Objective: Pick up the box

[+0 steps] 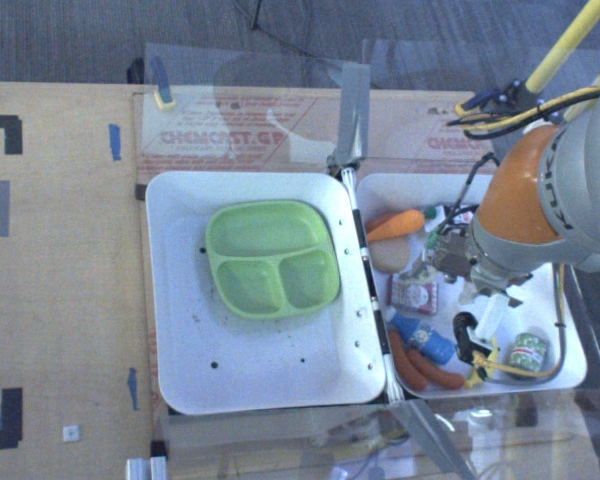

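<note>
Two bins: left bin [180, 348] and right bin [570, 363] sit side by side on the counter [60, 268]; the task belongs wholly to the right one.
Arm: the grey arm [580, 198] with its orange band reaches in from the right and hangs over the middle of the right bin, covering much of it.
Green tray: a three-part green tray [272, 258] lies in the left bin, well apart from the work and no hindrance.
Box: the box [414, 295], small, pale with a red print, lies flat near the middle of the right bin, just left of the gripper.
Gripper: the gripper [460, 268] sits close beside the box's right edge; whether the jaws are open or shut I cannot tell, and nothing shows between them.
Step in hand: judged as the approach; a good grasp would centre over the box and close across its narrower sides, coming straight down.
Crowding: a brownish round item [388, 256] touches the box's upper left, a carrot [395, 225] lies above, a blue item [425, 338] just below, sausages [420, 366] beyond that.
Risk: a jaw may land on a neighbour rather than on bin floor.
Further off: a green can [527, 352] sits near the right corner, clear of the box.
</note>
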`<state>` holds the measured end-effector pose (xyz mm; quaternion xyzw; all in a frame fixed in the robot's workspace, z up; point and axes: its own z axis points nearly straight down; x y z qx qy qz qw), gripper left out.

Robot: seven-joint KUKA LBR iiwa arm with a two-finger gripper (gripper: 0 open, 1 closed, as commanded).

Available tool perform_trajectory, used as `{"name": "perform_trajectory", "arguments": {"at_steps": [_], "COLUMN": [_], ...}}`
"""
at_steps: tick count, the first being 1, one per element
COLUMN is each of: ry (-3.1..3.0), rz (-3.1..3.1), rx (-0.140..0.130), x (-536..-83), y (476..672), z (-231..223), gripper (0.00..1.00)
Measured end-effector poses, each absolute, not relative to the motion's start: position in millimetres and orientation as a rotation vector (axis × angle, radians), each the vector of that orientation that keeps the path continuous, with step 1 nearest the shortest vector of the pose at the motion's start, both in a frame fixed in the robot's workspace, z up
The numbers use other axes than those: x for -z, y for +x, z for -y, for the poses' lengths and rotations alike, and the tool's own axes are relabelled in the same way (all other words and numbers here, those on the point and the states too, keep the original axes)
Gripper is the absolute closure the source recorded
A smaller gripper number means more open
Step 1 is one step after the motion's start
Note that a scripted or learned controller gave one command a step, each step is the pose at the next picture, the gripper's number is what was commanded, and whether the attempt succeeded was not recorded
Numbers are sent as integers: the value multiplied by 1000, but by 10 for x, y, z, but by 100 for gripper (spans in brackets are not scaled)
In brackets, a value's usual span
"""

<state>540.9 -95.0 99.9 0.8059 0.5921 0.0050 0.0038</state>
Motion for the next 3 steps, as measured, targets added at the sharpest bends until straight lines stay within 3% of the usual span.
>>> {"name": "perform_trajectory", "arguments": {"at_steps": [1,2,3], "ry": [2556,2552,2551], "rz": [-1819,-1820,-1821], "rx": [-4,-4,-3], "x": [-868,-981,-980], "y": [5963,5972,5972], "z": [1051,1047,1044], "gripper": [0,100,0]}}
